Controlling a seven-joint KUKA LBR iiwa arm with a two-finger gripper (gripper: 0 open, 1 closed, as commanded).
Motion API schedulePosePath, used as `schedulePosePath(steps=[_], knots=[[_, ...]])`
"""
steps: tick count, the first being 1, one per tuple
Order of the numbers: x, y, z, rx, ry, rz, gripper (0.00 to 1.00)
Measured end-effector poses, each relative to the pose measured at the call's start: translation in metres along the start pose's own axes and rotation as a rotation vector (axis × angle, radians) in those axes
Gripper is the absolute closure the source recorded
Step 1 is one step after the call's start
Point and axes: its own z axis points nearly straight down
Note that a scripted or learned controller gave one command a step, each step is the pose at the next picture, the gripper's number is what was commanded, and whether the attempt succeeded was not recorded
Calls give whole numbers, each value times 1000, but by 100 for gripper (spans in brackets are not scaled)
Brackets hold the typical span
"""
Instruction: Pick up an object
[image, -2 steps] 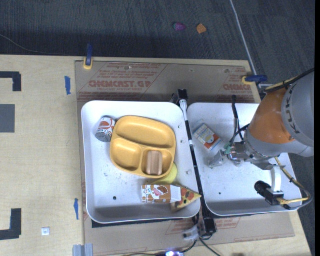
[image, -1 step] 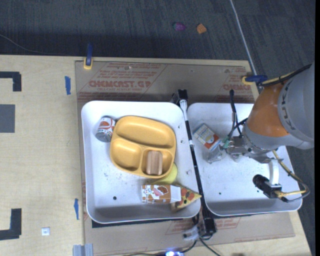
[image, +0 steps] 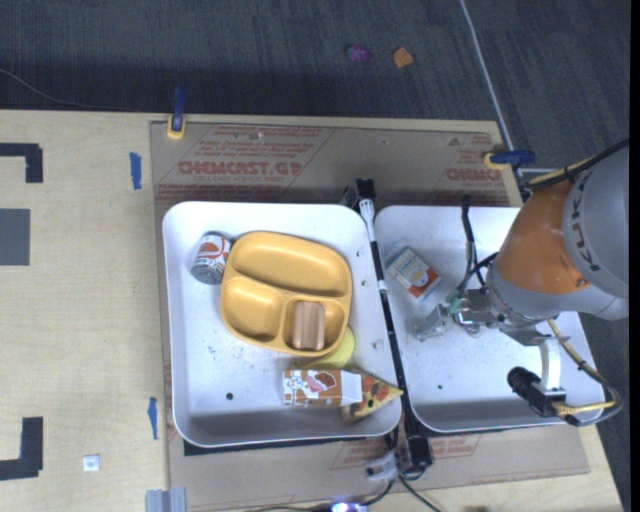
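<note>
Gripper (image: 432, 325) sat low in the right bin (image: 480, 405), centre-right of the frame, arm (image: 560, 250) reaching in from the right edge. Couldn't tell its open/closed state; the metal end was too small and blurred, and nothing was visibly caught in it.

Nearest pick candidate was the small packet (image: 412, 270), lying flat just up-left of the gripper, close but apart from it. My read: the arm was lined up to work that bin because the packet was the one loose item there, with bare floor around it and easy access from above.

Left bin (image: 190, 400) was crowded. Yellow divided tray (image: 270, 275) took the middle, tilted a bit, with a brown block (image: 307, 325) sitting in its lower-right compartment. Can (image: 209, 258) was on its side at the tray's upper-left, touching it. Printed carton (image: 320, 388) lay below the tray near the bottom wall, a yellow wedge (image: 378, 395) at its right end against the divider. Rounded yellow piece (image: 343, 350) poked out from under the tray's lower-right corner.

Obstructions, as I judged them: divider between the bins and black cable (image: 380, 300) along it blocked a straight slide leftward; the packet sat fairly near that divider wall, so finger clearance on that side could be tight. Black hose fitting (image: 530, 388) hung off the arm at lower right, close to the bin rim. Both bins rested on a cardboard sheet (image: 240, 160) on the desk (image: 70, 330).
</note>
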Motion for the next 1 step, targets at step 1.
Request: schedulePosePath(steps=[1], knots=[[-1,-29,-1,-2,0,0,0]])
